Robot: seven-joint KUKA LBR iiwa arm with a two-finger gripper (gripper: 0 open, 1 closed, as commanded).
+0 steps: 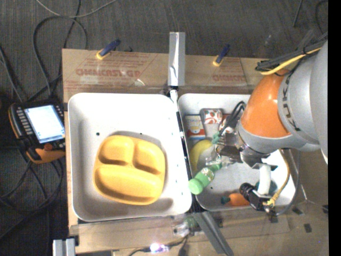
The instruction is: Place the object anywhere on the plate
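Observation:
A yellow divided plate [129,168] lies in the left bin [80,143]. My gripper [217,160] hangs over the right bin [285,193], near its left wall. It is shut on the clear body of a plastic bottle [205,174]. The bottle tilts down to the left, and its green cap [197,185] sits over the divider between the bins. The plate is about a hand's width left of the cap.
The right bin also holds a yellow round object [200,149] beside the gripper, a red and white can [211,117] and a small carton [193,125] at the back, and an orange piece [237,199] at the front. A tablet [43,122] lies left of the bench.

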